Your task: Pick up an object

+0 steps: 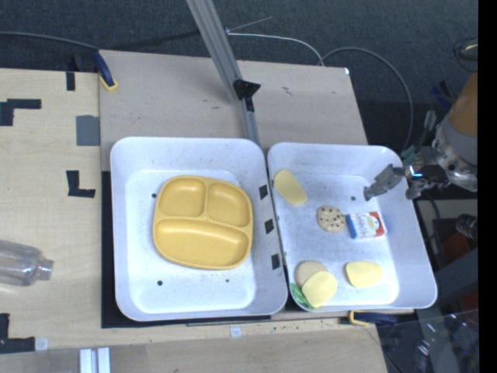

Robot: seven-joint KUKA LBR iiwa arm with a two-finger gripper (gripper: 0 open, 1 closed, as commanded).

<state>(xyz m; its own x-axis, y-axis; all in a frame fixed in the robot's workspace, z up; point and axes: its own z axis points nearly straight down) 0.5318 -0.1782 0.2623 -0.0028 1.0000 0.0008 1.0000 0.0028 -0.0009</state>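
Camera view: two white bins are seen side by side. In the left bin [132,286] one yellow divided plate [203,221] is laid. In the right bin [411,282], around one cookie [331,219], three yellow pieces [290,186] [363,273] [319,288], one tan round piece [309,270] and one small carton [365,225] are counted. The gripper [386,181] is held above and right of the cookie; its grip cannot be told.

Print on the small carton [365,225] is illegible

Fixed overhead slant over both bins [118,231]
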